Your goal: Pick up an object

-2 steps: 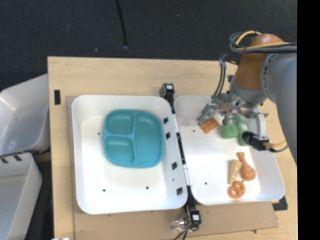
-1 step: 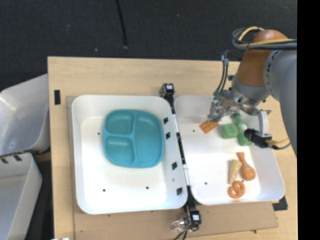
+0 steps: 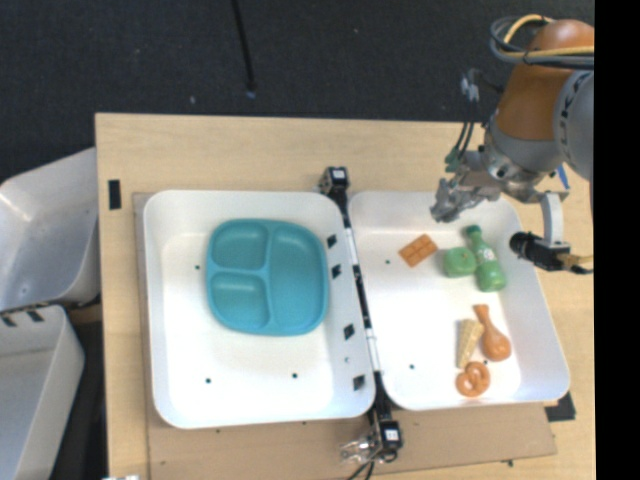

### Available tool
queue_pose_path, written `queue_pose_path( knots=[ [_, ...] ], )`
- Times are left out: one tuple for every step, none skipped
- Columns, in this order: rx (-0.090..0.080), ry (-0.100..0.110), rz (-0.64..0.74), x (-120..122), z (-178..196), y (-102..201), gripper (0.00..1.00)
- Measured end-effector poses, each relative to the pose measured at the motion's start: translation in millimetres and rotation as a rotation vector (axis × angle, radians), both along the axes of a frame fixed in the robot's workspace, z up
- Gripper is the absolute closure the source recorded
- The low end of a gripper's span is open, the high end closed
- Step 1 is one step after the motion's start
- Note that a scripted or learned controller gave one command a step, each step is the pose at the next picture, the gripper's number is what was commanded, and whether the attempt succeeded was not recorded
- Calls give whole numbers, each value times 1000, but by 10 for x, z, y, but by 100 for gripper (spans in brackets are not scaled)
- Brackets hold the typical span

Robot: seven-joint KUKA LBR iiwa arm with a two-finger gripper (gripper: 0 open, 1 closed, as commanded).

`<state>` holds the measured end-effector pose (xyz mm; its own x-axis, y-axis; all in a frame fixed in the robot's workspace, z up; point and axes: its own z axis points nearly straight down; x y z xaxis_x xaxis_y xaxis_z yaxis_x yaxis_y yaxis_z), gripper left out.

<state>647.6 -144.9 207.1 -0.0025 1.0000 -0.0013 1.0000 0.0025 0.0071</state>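
Lying flat, the green bottle (image 3: 482, 258) points its cap up-left.

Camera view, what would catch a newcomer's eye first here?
Probably the teal tray, lying alone in the left bin. Next, the toy food in the right bin: a green bottle, an orange cracker and a pretzel. The gripper hangs over that bin's far edge.
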Motion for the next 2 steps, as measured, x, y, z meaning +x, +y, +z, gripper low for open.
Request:
queue_pose_path(
  knots=[
    [0,1,-1,-92,545,-10,100],
    [0,1,1,-82,957,-24,100]
  ],
)
